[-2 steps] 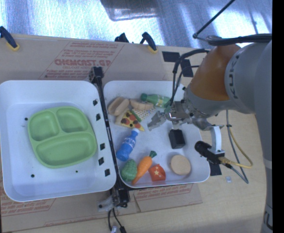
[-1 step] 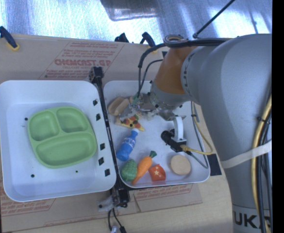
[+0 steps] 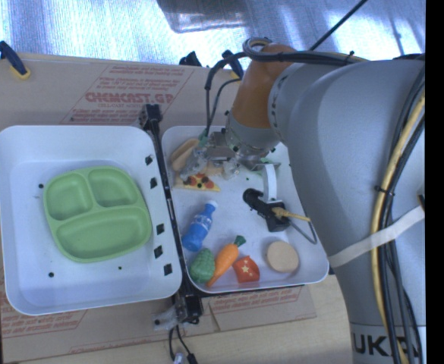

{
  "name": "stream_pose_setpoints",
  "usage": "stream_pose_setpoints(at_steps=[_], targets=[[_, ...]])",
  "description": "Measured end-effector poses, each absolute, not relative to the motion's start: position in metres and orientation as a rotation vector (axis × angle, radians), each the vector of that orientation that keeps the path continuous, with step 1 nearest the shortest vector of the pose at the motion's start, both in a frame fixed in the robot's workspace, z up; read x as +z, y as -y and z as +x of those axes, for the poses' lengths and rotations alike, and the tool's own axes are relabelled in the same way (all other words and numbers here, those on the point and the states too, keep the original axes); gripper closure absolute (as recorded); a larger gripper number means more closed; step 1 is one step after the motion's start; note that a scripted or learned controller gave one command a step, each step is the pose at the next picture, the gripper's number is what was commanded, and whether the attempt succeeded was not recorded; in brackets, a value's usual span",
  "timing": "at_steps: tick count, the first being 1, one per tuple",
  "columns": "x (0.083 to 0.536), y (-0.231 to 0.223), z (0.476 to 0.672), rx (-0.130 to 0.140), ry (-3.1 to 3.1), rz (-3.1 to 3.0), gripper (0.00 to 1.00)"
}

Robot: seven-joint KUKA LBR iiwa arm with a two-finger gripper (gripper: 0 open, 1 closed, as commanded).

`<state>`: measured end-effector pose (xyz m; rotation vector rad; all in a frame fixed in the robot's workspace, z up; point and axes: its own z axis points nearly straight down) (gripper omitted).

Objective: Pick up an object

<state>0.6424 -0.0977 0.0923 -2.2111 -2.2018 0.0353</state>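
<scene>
Grey arm overhead — hand above pizza slice

A green divided plate lies in the left bin. Printed cardboard covers the desk's far edge, with a blue clamp at its far-left corner.

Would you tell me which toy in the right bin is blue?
The small blue bottle, lying near the bin's left wall, just above the green vegetable. The carrot is orange, the strawberry red.
</scene>
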Motion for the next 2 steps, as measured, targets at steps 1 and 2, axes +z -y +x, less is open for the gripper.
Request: stream_pose_setpoints(at_steps=[1,2], targets=[[0.094,0.092,0.572,-0.002,2.23,-2.215,0.0],[0.105,0.09,0.573,-0.004,2.235,-2.207,1.0]])
